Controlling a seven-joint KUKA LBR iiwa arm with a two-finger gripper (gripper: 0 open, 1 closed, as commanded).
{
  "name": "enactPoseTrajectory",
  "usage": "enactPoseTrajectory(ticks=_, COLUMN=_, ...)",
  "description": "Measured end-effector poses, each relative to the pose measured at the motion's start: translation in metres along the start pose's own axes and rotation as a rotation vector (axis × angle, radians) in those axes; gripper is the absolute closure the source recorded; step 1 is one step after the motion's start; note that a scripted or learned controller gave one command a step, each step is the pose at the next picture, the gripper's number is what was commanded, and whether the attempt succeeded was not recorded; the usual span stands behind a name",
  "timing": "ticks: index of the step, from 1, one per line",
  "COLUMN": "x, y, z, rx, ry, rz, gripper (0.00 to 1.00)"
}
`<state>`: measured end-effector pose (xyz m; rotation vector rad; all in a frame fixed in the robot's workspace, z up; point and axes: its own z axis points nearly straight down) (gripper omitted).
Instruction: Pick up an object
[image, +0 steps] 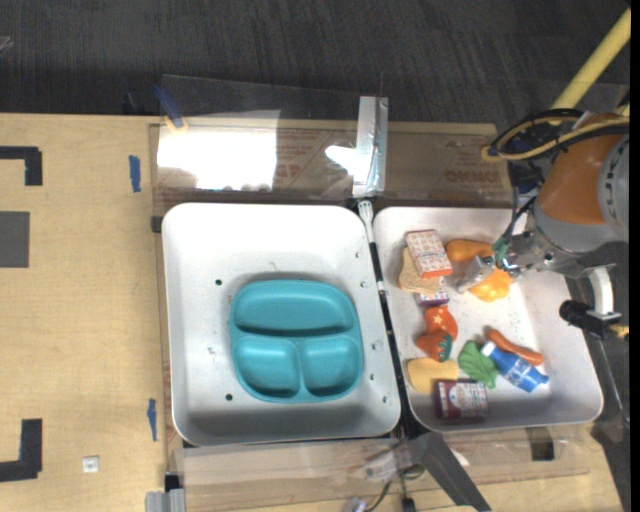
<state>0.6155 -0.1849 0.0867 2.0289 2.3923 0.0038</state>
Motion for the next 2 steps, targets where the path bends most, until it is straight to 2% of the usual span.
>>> enactPoseTrajectory(ticks=1, x=-0.001, y=0.002, z=-0.014, rx=-0.007, ry=-0.003, rz=-0.001, gripper=1.0)
enactPoseTrajectory(ticks=2, x=0.056, y=0.043, z=-0.102, rx=-0.008, ry=0.0, rz=-0.055, gripper=1.0)
